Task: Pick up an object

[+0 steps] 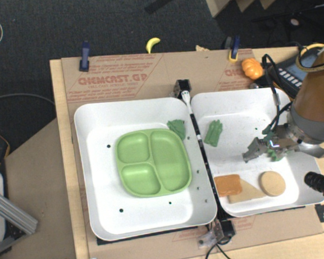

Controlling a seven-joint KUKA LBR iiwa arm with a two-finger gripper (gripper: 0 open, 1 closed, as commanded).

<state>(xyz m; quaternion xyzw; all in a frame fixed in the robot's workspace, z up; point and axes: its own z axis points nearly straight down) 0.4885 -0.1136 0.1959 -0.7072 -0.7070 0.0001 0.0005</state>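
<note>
The gripper (pixel 259 148) is low inside the right bin (pixel 233 106), on the side where the arm (pixel 318 107) comes in. Its dark fingers point toward the middle of this bin, but their tips are blurred, so I cannot tell if they are apart or together. I see nothing clearly between them. A small green thing (pixel 274 154) is just behind the gripper, partly hidden under the wrist.

Below the gripper, near the front wall of the bin, lies a round tan cookie (pixel 273 183). To the left of it there is an orange-brown toast piece (pixel 230 185). A green leafy toy (pixel 213 132) lies up and to the left of the gripper, near the wall between the bins.

Further left, the left bin (pixel 102 216) carries a green divided plate (pixel 153 162) and another small green piece (pixel 177 127) at the plate's far corner.
</note>
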